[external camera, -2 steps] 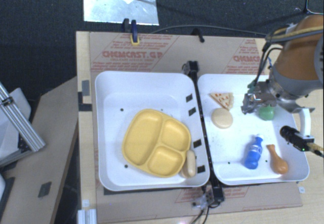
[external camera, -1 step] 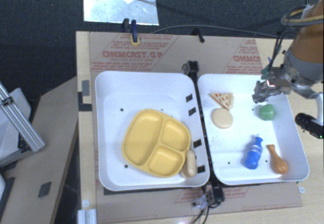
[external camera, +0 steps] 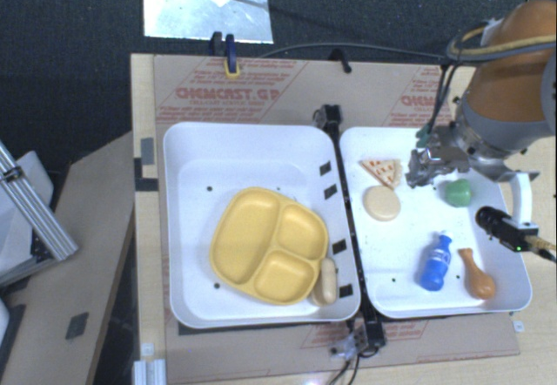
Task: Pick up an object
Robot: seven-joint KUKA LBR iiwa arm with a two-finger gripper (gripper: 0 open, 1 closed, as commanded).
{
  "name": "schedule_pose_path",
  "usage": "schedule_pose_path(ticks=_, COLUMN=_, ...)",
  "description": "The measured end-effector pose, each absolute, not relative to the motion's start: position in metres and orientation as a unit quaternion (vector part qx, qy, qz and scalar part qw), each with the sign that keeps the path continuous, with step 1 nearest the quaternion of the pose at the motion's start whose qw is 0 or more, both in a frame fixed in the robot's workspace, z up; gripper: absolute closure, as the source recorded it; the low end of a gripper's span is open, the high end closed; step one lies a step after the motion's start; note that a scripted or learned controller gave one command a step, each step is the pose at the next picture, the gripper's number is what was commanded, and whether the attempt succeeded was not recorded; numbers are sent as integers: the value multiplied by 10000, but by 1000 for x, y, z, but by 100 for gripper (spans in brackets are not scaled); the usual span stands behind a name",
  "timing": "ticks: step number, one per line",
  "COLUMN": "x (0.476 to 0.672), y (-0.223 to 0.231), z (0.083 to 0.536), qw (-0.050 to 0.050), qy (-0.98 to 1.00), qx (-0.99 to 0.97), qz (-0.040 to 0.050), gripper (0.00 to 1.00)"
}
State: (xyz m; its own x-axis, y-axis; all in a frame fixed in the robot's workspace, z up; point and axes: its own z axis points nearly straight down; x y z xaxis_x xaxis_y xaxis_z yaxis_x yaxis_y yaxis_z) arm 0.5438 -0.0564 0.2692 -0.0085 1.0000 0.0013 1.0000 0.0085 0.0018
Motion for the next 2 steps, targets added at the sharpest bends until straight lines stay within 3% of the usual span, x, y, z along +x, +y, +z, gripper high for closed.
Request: schedule_pose_path(ticks=2, x=531, y=50, z=232, qw=-9, qy=7106, qx=7036, qz=9, gripper=100)
